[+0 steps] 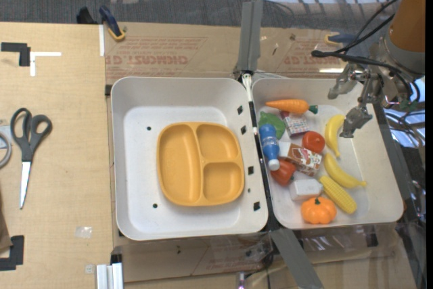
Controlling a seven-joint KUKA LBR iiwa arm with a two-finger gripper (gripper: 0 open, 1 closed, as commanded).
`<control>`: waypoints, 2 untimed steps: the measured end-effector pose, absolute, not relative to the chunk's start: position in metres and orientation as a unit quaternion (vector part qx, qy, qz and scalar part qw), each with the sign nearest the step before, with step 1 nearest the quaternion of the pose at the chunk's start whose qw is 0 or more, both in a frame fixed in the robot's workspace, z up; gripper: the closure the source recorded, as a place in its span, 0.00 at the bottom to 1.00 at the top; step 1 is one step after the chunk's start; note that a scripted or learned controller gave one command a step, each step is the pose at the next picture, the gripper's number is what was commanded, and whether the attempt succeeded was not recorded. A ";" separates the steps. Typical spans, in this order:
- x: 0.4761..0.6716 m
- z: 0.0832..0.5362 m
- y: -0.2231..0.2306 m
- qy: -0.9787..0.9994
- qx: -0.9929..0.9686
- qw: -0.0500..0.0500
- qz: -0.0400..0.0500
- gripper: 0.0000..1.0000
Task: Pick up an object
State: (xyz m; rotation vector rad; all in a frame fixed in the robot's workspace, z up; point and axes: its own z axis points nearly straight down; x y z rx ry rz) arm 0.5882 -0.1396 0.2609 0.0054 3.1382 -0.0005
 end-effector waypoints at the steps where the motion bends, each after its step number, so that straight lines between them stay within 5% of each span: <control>1: 0.639 0.108 -0.179 0.999 0.054 0.002 0.000 0.00; 2: 0.607 0.095 -0.222 0.989 0.147 0.002 0.000 0.00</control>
